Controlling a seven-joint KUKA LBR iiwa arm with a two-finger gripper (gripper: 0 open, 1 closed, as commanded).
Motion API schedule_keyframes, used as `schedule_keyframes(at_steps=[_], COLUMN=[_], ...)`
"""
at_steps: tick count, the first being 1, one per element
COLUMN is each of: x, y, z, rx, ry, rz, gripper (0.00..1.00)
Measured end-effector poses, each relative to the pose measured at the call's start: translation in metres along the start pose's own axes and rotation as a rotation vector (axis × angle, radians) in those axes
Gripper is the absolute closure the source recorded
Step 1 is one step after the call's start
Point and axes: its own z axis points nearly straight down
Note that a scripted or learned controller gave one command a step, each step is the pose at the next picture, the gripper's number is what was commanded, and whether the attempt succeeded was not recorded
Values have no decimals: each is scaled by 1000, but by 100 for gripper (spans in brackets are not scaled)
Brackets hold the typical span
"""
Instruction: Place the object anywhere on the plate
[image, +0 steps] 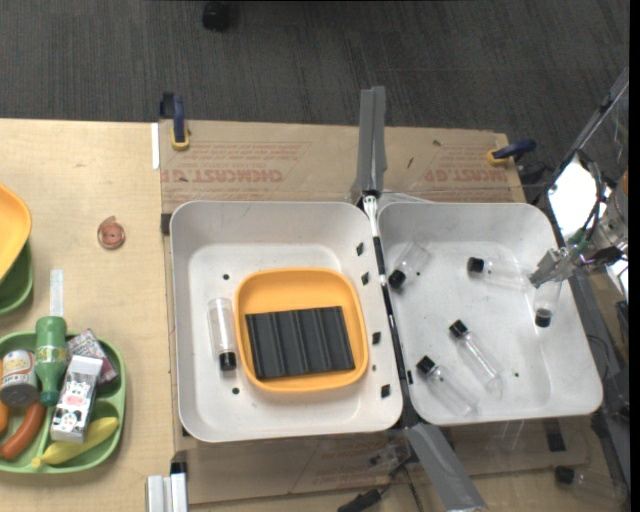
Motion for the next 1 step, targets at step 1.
schedule_keyframes(at_steps=[1], x=[0], y=[-1], z=[1], rx=[0], ry=[0], rz=[-237], gripper=[100])
